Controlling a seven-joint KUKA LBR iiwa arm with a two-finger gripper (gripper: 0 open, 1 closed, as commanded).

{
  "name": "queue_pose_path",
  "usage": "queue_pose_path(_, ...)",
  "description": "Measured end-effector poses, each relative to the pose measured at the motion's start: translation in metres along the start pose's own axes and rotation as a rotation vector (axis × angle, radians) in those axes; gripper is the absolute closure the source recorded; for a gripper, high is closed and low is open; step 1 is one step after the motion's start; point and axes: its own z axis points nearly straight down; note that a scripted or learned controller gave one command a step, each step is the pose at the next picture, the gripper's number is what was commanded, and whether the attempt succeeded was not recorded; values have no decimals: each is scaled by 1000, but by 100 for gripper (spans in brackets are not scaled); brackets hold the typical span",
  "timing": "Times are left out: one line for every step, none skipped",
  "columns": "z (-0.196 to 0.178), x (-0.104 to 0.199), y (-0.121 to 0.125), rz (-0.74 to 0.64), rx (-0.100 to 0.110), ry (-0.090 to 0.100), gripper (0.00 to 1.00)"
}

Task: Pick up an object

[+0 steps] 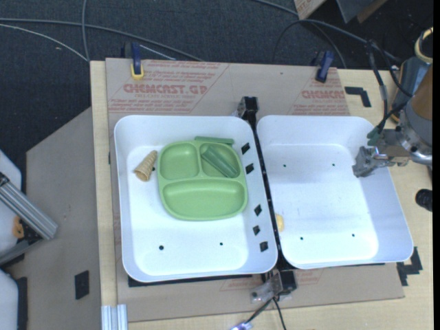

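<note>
A green divided plate lies in the left bin. A darker green piece rests in the plate's upper right compartment. A tan cone lies just left of the plate on the bin floor. A small yellow object sits at the divider between the bins, on the right bin's left edge. My gripper hovers over the right bin's right side, far from the plate and cone, with nothing visible in it.
Black clips run along the divider between the two bins. Blue clamps hold the cardboard at the back. Cables trail over the dark floor behind, and the arm's body fills the right edge.
</note>
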Motion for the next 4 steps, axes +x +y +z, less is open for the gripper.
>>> queue_pose_path(2,60,23,-2,1,1,100)
queue_pose_path(15,116,43,-1,2,2,100)
queue_pose_path(6,172,58,-2,0,2,100)
queue_pose_path(1,217,72,0,0,1,100)
